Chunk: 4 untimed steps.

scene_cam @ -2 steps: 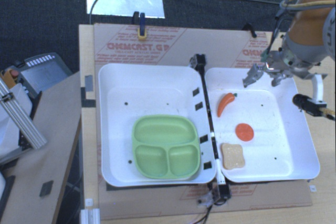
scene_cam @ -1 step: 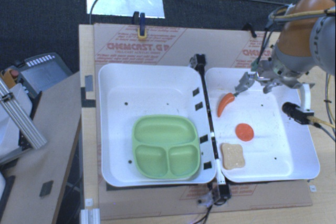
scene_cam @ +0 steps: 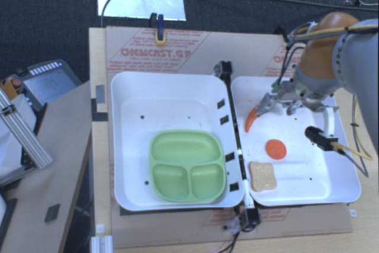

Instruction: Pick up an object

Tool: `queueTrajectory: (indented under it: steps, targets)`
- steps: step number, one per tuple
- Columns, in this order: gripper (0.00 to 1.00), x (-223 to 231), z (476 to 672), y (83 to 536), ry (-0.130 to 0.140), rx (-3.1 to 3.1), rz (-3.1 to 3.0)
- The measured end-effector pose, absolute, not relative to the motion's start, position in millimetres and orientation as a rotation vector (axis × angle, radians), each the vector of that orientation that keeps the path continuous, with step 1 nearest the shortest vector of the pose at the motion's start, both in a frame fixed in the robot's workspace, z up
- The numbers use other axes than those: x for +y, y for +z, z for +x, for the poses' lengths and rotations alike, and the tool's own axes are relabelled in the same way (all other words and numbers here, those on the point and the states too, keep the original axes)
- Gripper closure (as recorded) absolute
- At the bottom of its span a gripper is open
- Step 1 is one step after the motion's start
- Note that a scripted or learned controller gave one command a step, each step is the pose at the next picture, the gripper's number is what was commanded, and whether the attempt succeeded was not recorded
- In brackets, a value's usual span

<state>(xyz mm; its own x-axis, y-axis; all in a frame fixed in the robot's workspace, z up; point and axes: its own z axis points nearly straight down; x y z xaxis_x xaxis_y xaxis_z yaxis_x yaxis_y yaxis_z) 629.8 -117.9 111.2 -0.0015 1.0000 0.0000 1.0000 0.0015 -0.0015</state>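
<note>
On the surface (scene_cam: 177, 44) two shallow white bins sit side by side. Nearest the camera, the left bin (scene_cam: 127, 103) carries a green divided plate (scene_cam: 186, 166) at about 5 o'clock of its floor, three compartments up, close to the near rim and to the divider between the bins.

In the right bin (scene_cam: 337, 183), at 7 o'clock and just beside the divider, a tan slice of toy bread (scene_cam: 262, 176) lies flat. A little farther back, toward the middle of that bin, a round orange-red disc (scene_cam: 275, 149) lies flat, apart from the bread. At 3 o'clock from the disc a small black piece (scene_cam: 318, 138) hangs over the bin floor with yellow and grey cables running off to the right; I cannot tell what it belongs to.

Farther still, at 10 o'clock in the right bin, a slim orange-red carrot-shaped piece (scene_cam: 251, 119) lies tilted, its upper end pointing toward 1 o'clock. The tool (scene_cam: 278, 105) is low over the far part of this bin. Its metal fingers (scene_cam: 266, 102) are spread somewhat apart, and the left one reaches down to the upper end of the carrot-shaped piece, touching it or just beside it. The piece is not seen between the fingers, so nothing is visibly held.

Behind the tool the grey arm with its orange band (scene_cam: 328, 44) comes in from 3 o'clock. At 12 o'clock, beyond the bins, a yellow and black clamp (scene_cam: 159, 29) grips the surface's far edge
</note>
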Motion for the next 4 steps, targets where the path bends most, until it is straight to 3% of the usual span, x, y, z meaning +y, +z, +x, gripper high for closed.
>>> queueTrajectory:
  steps: [1, 4]
  targets:
    - [1.0, -118, 631.4, 126, -0.004, -2.225, -2.222]
    - [1.0, -119, 628.3, 297, -0.008, -2.232, -2.221]
